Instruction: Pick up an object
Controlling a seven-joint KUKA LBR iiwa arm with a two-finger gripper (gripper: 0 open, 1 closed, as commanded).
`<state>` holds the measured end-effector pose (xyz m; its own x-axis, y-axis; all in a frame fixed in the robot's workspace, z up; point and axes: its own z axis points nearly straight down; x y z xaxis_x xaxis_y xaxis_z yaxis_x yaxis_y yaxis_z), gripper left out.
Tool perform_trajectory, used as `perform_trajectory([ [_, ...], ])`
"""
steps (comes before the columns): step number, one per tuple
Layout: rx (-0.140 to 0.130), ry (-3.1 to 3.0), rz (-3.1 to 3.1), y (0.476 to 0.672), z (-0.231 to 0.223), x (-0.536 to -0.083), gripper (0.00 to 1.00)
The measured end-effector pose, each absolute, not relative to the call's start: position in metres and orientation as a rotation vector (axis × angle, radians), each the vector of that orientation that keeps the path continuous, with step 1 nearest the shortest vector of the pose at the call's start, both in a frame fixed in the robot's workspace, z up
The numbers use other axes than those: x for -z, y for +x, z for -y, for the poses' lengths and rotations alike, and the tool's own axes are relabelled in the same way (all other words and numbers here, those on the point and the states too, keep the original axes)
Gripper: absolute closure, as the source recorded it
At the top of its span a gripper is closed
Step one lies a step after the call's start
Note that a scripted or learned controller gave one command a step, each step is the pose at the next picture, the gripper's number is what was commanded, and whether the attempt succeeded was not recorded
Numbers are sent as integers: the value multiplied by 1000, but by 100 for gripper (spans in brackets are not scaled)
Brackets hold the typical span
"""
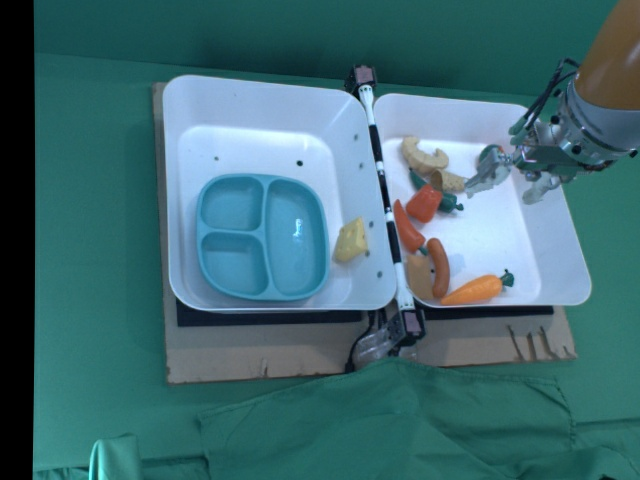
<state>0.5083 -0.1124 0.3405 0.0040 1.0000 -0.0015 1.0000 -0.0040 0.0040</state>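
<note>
Right now my two-finger gripper (508,173) hovers with fingers apart and nothing between them over the right white bin (560,258), aiming toward the red plastic pepper (425,203) among clustered toy food.

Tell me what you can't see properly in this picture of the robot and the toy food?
- Gripper in the camera view: too small and blurry to judge its opening or whether it touches anything.
- Arm: cut off by the picture's top right edge.
- Green-stemmed piece: mostly hidden behind the red pepper.
- Items at the right bin's left wall, near the sausage: overlapping, so their shapes blur together.
</note>
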Motion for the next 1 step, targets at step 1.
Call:
perform_trajectory([
  [1, -8, 2223, -2207, 509, 113, -353, 100],
])
